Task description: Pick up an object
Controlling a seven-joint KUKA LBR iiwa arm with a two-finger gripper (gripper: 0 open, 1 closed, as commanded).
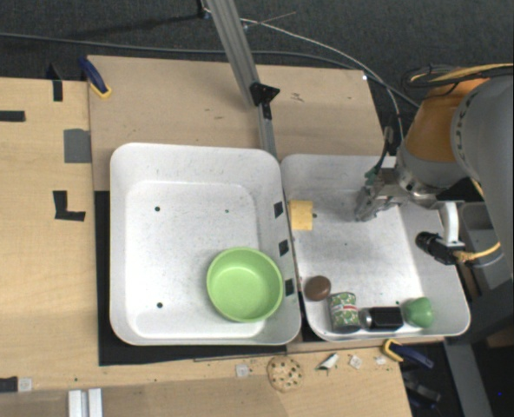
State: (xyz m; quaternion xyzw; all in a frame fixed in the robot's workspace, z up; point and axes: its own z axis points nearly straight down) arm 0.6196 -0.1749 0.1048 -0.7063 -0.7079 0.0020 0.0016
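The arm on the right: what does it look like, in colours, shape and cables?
The arm is thick and rounded, with a grey shell and an orange band above the wrist. Its tool is small, dark grey metal. A thin dark cable runs along it, and yellow-striped cables loop over the top. A black part sticks out lower down.

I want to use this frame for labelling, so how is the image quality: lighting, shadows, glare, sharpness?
Camera view: even, soft lighting; faint shadow under the green bowl; no strong glare on the white bins; the tool looks slightly soft; small items along the right bin's near edge are hard to identify.
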